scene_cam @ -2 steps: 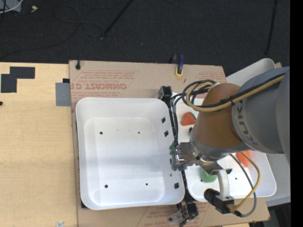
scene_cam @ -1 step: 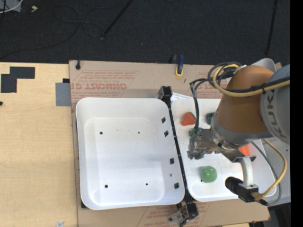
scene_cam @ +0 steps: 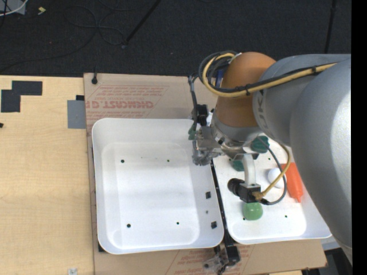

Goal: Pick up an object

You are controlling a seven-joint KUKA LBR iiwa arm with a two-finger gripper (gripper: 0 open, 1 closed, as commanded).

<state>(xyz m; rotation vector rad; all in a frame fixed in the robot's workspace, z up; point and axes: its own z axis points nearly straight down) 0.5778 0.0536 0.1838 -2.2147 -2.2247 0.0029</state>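
My gripper (scene_cam: 200, 153) hangs low over the ridge where the two bins meet, at the upper right corner of the left bin (scene_cam: 109, 182). I see nothing held in it. The right bin (scene_cam: 287, 231) holds a green rounded object (scene_cam: 252, 211) near its front. It also holds an orange stick-shaped object (scene_cam: 294, 183), a white object (scene_cam: 276, 176), a teal piece (scene_cam: 261, 144) and a smaller teal piece (scene_cam: 236, 165). The wrist and arm cover much of the right bin's back half.
The bins sit on a cardboard sheet (scene_cam: 137, 99) on a wooden bench (scene_cam: 40, 182). The grey arm (scene_cam: 309, 130) fills the right side above the right bin. Dark floor with cables lies beyond the bench.
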